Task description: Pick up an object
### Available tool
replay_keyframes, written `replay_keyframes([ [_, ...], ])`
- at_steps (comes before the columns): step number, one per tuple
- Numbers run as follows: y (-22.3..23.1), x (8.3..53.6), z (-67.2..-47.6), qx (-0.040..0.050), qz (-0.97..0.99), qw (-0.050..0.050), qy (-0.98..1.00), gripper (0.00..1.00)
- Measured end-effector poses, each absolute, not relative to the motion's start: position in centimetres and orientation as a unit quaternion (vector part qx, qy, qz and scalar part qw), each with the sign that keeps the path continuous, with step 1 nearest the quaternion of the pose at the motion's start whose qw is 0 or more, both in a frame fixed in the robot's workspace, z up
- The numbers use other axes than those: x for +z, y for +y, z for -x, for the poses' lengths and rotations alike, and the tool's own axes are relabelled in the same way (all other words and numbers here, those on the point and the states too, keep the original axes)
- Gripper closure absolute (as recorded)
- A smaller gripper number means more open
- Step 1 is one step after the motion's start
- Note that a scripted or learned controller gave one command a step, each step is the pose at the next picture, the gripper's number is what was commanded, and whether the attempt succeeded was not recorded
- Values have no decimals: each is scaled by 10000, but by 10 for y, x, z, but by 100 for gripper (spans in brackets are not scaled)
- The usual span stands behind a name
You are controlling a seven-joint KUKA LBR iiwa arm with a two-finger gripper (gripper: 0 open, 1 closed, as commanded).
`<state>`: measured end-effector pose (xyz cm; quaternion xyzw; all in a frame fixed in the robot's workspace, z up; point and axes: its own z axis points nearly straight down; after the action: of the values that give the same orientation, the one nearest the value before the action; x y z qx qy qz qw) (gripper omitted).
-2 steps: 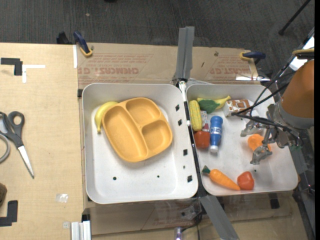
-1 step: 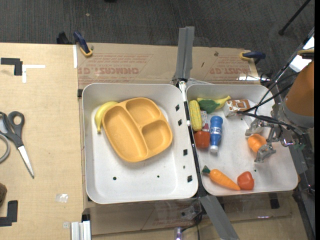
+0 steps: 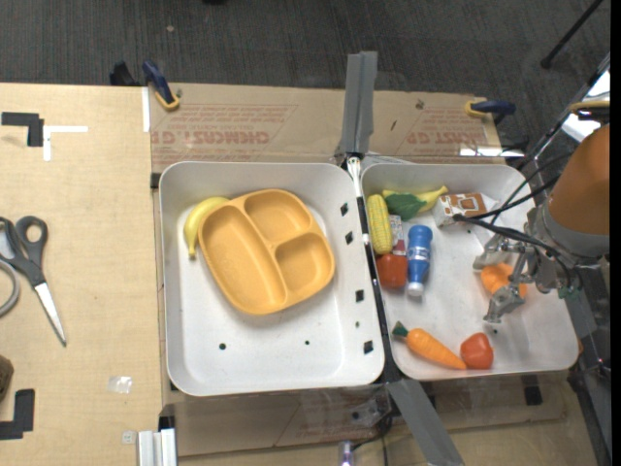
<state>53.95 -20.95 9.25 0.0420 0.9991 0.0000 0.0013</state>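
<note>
From my remote station I find the gripper [image 3: 505, 284] low in the right bin [image 3: 543, 362], near its right wall, directly over a small orange piece [image 3: 495, 279] that lies on the bin floor. The metal fingers [image 3: 504, 304] stand on either side of that piece, but I cannot tell whether they are apart or closed, nor whether the piece is actually between them. In my judgement this is the intended target; it sits immediately under the tool, so the coming move is a matter of vertical travel, not sideways reach. A carrot [image 3: 434, 349] lies toward the front edge, long axis running left to right, beside a red piece [image 3: 476, 350]. The left bin [image 3: 179, 357] carries a yellow divided plate [image 3: 267, 250].
</note>
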Motion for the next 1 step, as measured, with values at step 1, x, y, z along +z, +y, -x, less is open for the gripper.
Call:
replay_keyframes([
  [1, -190, 92, -542, 4, -455, 4, 9990, 0],
])
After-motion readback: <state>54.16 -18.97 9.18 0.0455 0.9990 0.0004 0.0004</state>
